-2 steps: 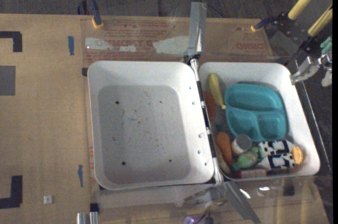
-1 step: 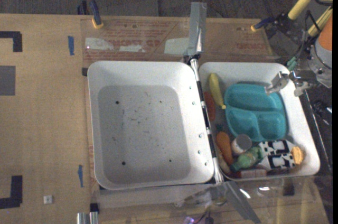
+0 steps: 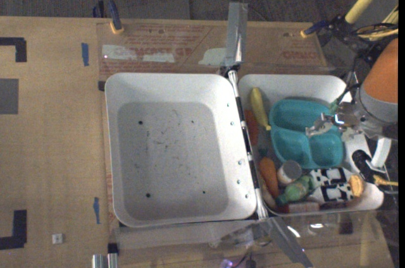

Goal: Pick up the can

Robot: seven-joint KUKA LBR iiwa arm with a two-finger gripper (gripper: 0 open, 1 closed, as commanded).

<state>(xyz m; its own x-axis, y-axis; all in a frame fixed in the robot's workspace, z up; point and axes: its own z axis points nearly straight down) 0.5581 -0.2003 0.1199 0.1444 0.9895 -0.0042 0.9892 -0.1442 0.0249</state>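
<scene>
The can (image 3: 290, 170) is standing upright in the right bin (image 3: 297, 81), just below the teal tray (image 3: 304, 134) and beside a carrot (image 3: 268, 175). The hand (image 3: 323, 124) is hovering over the tray, up and right of the can; its grip cannot be told.

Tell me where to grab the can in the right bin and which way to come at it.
Grip the can across its round sides, coming straight down from above. It seems to stand upright, its circular top facing the camera. The teal tray, carrot and green toy crowd it closely, so a sideways approach looks blocked.
</scene>
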